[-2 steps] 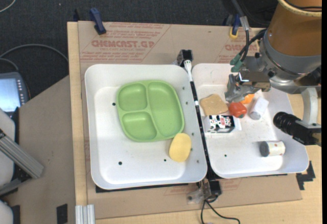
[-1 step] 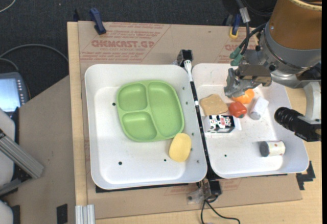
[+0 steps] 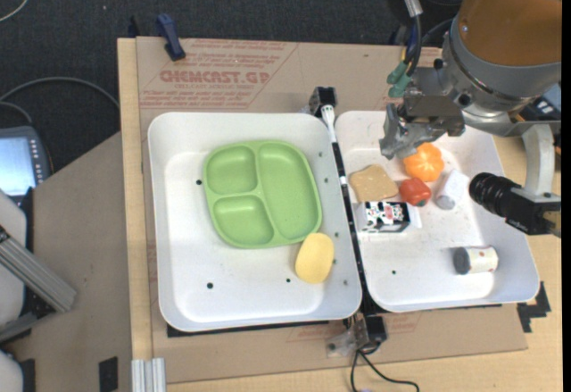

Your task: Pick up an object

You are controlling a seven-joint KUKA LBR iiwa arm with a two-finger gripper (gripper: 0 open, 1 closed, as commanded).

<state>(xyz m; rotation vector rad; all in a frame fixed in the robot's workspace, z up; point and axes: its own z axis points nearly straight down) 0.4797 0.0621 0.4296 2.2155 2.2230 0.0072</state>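
My gripper (image 3: 406, 142) hangs over the back of the right bin (image 3: 419, 292), just left of and partly over an orange fruit (image 3: 427, 163). A small red tomato-like piece (image 3: 415, 192) lies just in front of the orange, and a tan slice of bread (image 3: 373, 182) is to its left. A black-and-white box (image 3: 386, 216) sits in front of the bread. A white cylinder with a grey cap (image 3: 475, 260) lies toward the front right. Nothing shows between the gripper and the bin floor except the orange's edge.
The left bin (image 3: 178, 274) holds a green divided plate (image 3: 261, 194) and a yellow lemon (image 3: 314, 258) near its front right. A black cylindrical part (image 3: 501, 196) juts in over the right bin's right side. The raised rim between the bins (image 3: 342, 194) runs just left of the bread.
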